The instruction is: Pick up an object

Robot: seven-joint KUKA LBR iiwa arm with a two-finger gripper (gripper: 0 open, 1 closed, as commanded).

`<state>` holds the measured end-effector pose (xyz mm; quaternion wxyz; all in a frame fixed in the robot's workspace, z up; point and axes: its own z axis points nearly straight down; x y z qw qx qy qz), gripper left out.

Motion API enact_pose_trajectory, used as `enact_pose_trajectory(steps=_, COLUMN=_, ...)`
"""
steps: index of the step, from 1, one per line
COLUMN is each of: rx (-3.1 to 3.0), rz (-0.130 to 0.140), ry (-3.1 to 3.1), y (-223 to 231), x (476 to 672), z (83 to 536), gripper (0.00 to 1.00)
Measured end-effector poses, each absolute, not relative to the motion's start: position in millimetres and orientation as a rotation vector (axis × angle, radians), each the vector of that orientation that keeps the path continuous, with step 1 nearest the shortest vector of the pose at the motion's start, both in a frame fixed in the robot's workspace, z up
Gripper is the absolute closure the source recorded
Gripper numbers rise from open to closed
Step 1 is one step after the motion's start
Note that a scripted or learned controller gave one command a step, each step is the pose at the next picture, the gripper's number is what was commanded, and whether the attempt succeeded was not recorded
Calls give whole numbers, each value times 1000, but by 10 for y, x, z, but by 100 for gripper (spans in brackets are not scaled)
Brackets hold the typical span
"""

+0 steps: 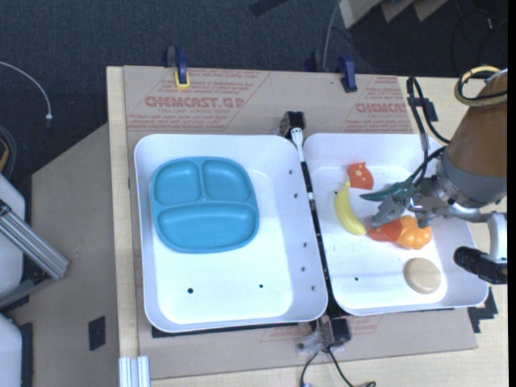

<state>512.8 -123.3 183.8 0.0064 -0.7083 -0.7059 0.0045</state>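
- Two white bins side by side on the bench: left bin point(161, 297), right bin point(371, 293).
- Nearest item in the right bin: one tan round disc point(422, 275), near the front right corner, lying flat.
- Behind it, one orange pepper point(415, 236) touching one red piece point(387, 231) on its left.
- One banana point(348, 213) lies lengthwise just left of that pair, close to the red piece; whether they touch is unclear.
- Further back, one small red-orange item point(359, 175), apart from the banana's far tip.
- That makes five loose items in the right bin.
- Left bin holds one blue plate point(205, 203) with three sections, toward the back left, flat.
- One arm point(477, 147) comes in from the right, over the right bin's far right side.
- Gripper point(384, 210) points left and sits low over the red piece and the pepper, just right of the banana.
- Dark fingers look spread, one tip up toward the red-orange item, the other down at the red piece's upper edge.
- Nothing seen between the fingers; no item is lifted, all rest on the bin floor.
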Motion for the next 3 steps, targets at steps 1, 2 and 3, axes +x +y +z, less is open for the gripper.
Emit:
enact_pose_trajectory(steps=1, rx=-2220, rz=0, ry=-2221, y=-1229, x=5161, z=1912, gripper=0)
enact_pose_trajectory(steps=2, rx=-2220, rz=1, ry=-2219, y=-1217, x=5126, z=1312, gripper=0)
enact_pose_trajectory(steps=3, rx=-2220, rz=1, ry=-2219, y=-1211, x=5127, z=841, gripper=0)
